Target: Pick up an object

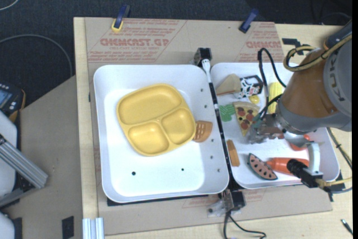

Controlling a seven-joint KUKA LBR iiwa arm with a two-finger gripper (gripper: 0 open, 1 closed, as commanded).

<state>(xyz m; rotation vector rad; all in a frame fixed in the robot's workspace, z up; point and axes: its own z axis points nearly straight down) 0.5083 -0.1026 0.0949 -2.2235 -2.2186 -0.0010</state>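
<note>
My gripper (262, 132) is down in the right bin (330, 168), with the grey and orange arm above it covering the bin's right half. It sits just right of a pizza slice (244, 115) and above a watermelon slice (262, 167). Around it lie a green piece (226, 113), a bread slice (227, 85), a black-and-white toy (251, 87), a yellow corn cob (275, 90), a carrot (284, 165) and a small orange stick (232, 153). Whatever lies under the gripper is hidden.
The left bin (112, 170) holds a yellow divided plate (155, 119) and a brown waffle-like piece (202, 130) by its right wall. The ridge between the two bins runs close to the gripper's left. Black cables loop over the arm.
</note>
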